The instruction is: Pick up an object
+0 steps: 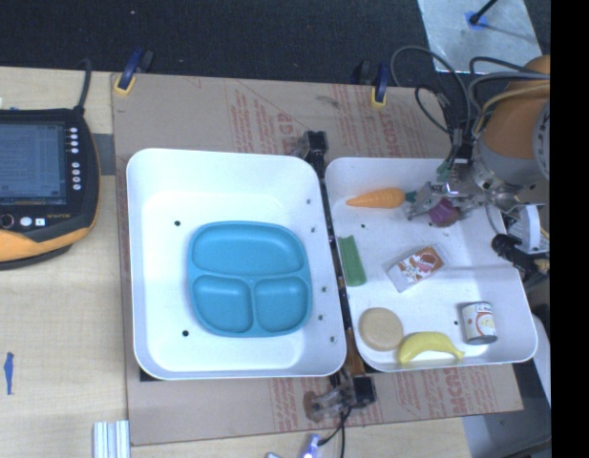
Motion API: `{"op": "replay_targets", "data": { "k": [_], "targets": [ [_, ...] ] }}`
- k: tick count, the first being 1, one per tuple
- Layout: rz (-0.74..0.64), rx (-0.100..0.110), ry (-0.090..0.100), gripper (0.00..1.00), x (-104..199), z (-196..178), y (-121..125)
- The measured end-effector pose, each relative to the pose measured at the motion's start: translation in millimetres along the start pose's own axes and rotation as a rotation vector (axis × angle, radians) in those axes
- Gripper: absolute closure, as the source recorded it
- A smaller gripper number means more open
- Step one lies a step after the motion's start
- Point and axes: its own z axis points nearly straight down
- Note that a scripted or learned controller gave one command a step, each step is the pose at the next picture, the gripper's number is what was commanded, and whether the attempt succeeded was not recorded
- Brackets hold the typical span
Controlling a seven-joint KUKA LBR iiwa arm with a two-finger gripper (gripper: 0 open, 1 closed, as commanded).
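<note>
My gripper [439, 202] is low over the back of the right bin [523, 351], at the end of the grey arm that reaches in from the right. A small purple object [446, 214] sits between its fingers, partly hidden by them, and the gripper is shut on it. An orange carrot [376, 198] lies just to the gripper's left. Further forward in the same bin are a red-and-white packet [415, 266], a green bar [350, 260], a tan round piece [380, 328], a yellow banana [429, 349] and a small can [477, 322].
The left bin [151, 189] holds a blue divided plate [248, 277]. A tablet-like pendant [31, 175] lies on the bench at far left. Cables [437, 84] loop behind the right bin near the arm.
</note>
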Motion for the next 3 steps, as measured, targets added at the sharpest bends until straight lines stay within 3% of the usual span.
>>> {"op": "replay_targets", "data": {
  "k": [1,2,3],
  "targets": [
    [-0.001,-0.004,0.001,0.00,-6,-3,15],
    [-0.003,-0.004,0.001,1.00,-6,-13,15],
    [-0.002,0.000,0.001,1.00,39,-17,14]
  ]
}}
